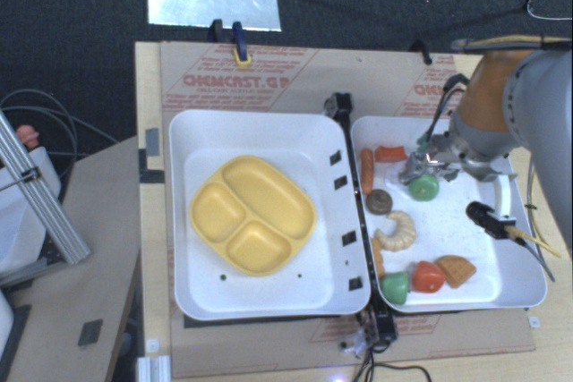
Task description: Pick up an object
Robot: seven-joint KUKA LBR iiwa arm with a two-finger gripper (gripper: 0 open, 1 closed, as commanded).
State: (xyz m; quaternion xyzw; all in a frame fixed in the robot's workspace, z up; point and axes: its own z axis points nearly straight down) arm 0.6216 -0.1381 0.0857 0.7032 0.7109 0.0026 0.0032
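Arm (524,94) reaches from right, gripper (422,169) down at green object (424,188)

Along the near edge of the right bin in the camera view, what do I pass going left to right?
green toy vegetable → red toy tomato → orange-brown toast wedge

The pale wooden bench (150,282) is carrying a brown sheet (269,76) printed with red lettering, which is covering most of its top. 2 shallow white bins are sitting side by side on that sheet: the left bin (269,134) and the right bin (501,268), their inner walls touching or very nearly so. At the far edge, what look like 2 small clamps (240,45) are gripping the sheet.
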